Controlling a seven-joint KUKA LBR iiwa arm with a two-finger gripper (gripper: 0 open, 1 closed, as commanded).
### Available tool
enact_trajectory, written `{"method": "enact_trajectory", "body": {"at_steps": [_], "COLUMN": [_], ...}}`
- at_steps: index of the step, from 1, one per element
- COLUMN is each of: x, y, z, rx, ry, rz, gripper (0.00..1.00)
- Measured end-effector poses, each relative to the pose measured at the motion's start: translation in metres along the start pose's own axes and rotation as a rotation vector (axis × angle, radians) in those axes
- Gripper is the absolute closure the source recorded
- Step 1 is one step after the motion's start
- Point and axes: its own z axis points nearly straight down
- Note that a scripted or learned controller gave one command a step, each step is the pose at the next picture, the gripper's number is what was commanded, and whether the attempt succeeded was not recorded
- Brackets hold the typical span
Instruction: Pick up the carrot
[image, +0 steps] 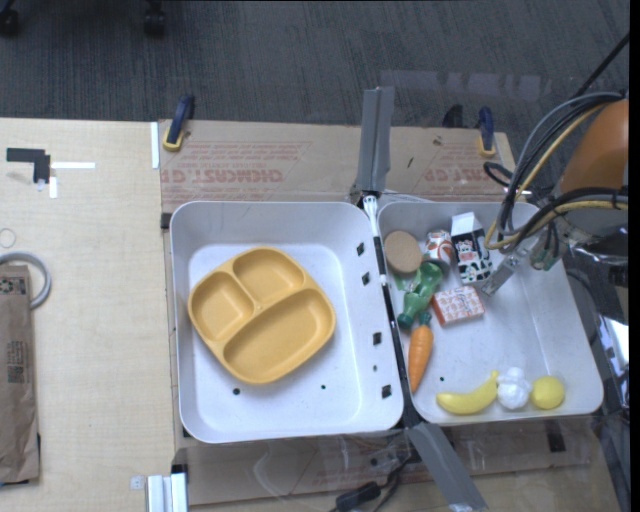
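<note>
A yellow plate (262, 314) sits in the left bin (190, 330). The carrot (420, 355) lies by the right bin's (560, 330) left wall, long axis near-far, green top far, tip near. The hand (497, 280) hovers farther right, apart from it; its grip state is unclear.

Arm (598, 215) is seen as grey with dark, glossy metal parts, and a rounded orange section (600, 150) is set near the top. Black and yellowish cables (540, 150) are looped in arcs off the body. Gripper (497, 280) is made out as slim pale-grey metal; finer detail is blurred
</note>
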Motion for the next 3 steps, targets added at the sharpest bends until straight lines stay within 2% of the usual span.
{"method": "enact_trajectory", "body": {"at_steps": [1,2,3], "x": [0.049,0.061,0.059], "y": [0.014,0.050,0.051], "z": [-0.079,-0.019,-0.029], "rx": [-0.001,-0.002,-0.004], "ry": [0.000,-0.002,-0.008], "rz": [-0.114,-0.114,-0.114], "gripper": [0.00,0.00,1.00]}}
